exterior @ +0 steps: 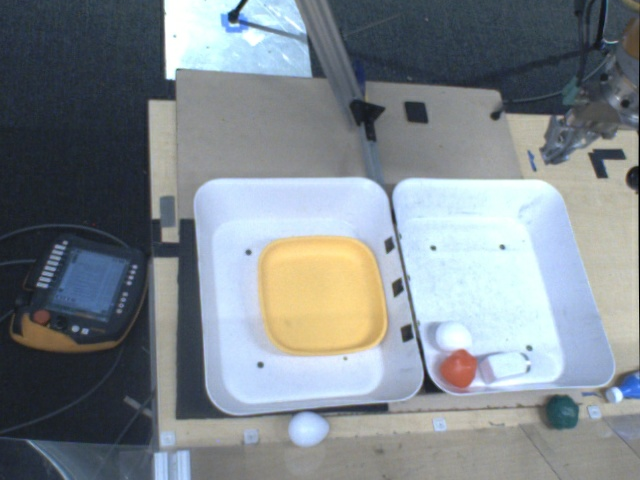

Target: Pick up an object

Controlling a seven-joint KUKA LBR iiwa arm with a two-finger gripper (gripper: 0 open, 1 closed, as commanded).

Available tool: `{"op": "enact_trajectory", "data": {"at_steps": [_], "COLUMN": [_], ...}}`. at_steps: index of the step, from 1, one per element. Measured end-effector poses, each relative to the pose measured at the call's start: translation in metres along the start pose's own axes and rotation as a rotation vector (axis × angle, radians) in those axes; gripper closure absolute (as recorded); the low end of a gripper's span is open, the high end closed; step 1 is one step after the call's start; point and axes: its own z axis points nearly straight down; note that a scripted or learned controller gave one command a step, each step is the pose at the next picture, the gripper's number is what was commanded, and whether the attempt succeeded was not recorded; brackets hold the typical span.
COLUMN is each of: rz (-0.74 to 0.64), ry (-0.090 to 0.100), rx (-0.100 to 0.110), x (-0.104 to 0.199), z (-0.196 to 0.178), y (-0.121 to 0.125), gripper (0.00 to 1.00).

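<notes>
A square yellow plate (323,294) lies in the left white bin (225,218). In the near corner of the right bin (560,218) sit a white ball (452,335), a red ball (459,369) and a small white block (505,366), close together. My gripper (560,144) hangs at the upper right, beyond the far right corner of the right bin and well away from the objects. Nothing shows between its fingers.
A white egg-shaped object (309,429) lies on the bench in front of the left bin. A dark green ball (562,411) and a blue-tipped item (625,389) rest at the front right. A teach pendant (78,291) sits at the left. A metal pole (335,48) slants across the back.
</notes>
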Motion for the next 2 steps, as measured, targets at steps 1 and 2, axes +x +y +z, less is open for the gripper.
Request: {"op": "enact_trajectory", "data": {"at_steps": [1, 2], "rz": [-0.003, -0.004], "ry": [0.001, 0.002], "rx": [0.003, 0.005], "x": [0.053, 0.108], "z": [0.0, 0.019], "y": [0.001, -0.004], "gripper": [1.0, 1.0]}}
